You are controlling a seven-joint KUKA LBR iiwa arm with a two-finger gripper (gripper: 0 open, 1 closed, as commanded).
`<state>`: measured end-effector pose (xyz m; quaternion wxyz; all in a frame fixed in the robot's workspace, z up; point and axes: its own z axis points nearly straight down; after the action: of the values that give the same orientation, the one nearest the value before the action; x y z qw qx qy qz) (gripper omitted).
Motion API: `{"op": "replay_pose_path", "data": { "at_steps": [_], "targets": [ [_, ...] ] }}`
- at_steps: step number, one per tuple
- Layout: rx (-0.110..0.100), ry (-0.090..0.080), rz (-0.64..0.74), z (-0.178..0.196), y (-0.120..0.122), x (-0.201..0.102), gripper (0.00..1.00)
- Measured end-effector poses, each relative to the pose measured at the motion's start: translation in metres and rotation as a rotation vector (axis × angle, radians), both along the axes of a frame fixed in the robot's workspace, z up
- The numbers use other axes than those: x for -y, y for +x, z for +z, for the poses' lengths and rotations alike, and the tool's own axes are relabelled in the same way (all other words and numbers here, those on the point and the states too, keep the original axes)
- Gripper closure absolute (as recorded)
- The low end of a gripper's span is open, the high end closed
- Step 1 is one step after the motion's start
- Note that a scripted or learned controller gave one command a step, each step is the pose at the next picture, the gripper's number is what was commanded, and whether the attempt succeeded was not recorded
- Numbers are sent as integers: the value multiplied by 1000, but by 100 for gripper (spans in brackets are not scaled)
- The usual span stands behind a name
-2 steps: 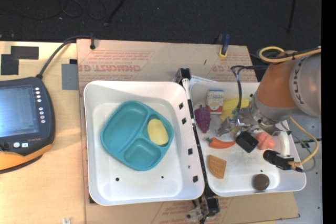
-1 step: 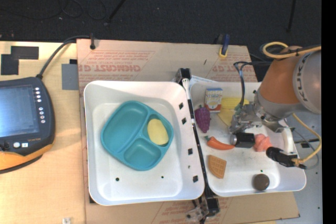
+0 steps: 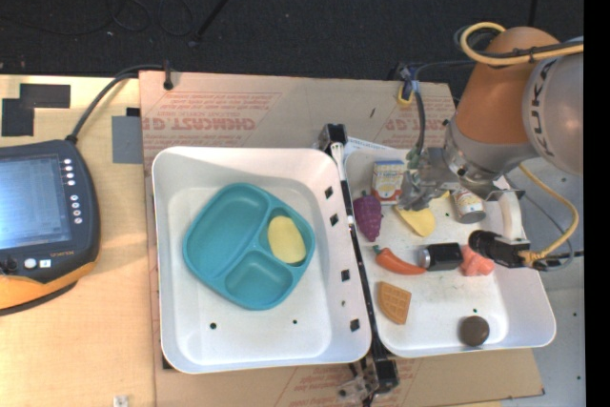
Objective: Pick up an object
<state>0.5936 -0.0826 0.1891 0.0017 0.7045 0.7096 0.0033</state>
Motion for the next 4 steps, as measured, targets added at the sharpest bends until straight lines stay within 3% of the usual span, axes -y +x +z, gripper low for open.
{"op": "replay_pose_path", "data": {
  "at_steps": [1, 2, 3, 4],
  "targets": [
    [-10, -2, -7, -6, -3, 4, 0],
    [-19, -1, -10, -96, -15, 38, 0],
    [-13, -1, -13, -81, -13, 38, 100],
    [-5, 2, -1, 3, -48, -38, 100]
  ]
}}
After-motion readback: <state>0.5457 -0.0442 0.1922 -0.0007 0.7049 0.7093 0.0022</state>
